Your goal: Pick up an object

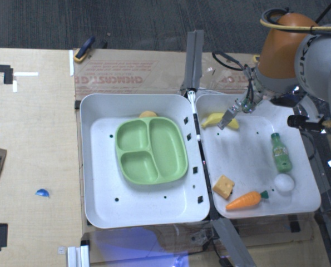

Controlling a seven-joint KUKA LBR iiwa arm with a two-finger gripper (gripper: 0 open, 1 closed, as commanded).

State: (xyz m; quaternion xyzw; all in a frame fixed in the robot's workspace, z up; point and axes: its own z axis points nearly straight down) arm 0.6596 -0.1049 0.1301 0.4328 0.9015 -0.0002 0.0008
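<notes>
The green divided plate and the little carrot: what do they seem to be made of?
The green divided plate looks like moulded plastic with a smooth, fairly matte finish: one even colour, rounded compartment ridges. The carrot seems a plastic toy: uniform orange, slight sheen, neat green tip. It could also be rubber.

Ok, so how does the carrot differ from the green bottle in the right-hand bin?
The carrot is orange with a small green tip; the green bottle is green with a paler cap end. The carrot lies nearly crosswise near the bin's front edge; the bottle lies lengthwise toward the bin's right wall, farther back. The carrot tapers to a point; the bottle keeps a fairly even width. Both lie flat in the right bin, apart from the end effector.
</notes>
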